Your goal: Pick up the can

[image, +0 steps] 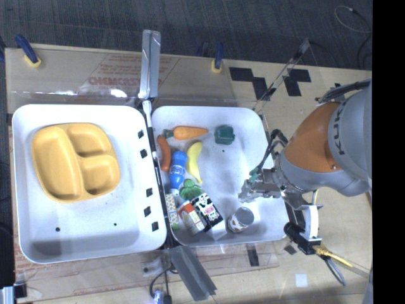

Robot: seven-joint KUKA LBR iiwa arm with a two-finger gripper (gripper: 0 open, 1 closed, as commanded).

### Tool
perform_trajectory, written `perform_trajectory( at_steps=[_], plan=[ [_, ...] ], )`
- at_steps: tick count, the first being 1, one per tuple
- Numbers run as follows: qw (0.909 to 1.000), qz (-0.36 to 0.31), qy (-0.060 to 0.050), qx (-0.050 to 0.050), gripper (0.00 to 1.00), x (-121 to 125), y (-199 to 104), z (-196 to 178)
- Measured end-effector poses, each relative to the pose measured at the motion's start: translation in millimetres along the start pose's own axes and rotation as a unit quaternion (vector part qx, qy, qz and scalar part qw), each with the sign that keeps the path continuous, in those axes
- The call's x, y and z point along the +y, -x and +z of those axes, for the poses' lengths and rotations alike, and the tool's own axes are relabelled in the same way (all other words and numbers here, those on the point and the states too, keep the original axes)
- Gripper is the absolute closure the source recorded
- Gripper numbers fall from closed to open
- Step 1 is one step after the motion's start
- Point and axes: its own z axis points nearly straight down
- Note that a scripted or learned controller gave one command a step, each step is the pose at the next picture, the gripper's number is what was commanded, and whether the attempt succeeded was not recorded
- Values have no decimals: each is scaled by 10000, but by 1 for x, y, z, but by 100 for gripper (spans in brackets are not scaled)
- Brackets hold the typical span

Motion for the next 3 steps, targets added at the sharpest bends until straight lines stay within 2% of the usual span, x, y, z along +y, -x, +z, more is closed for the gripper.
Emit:
perform_trajectory(
  at_steps=[1,2,3],
  plan=[
    [10000,-5,0,-2,0,0,0,0],
    [10000,53,7,-5,0,0,-1,27],
    [10000,37,0,0,100,0,-2,17]
  ],
)
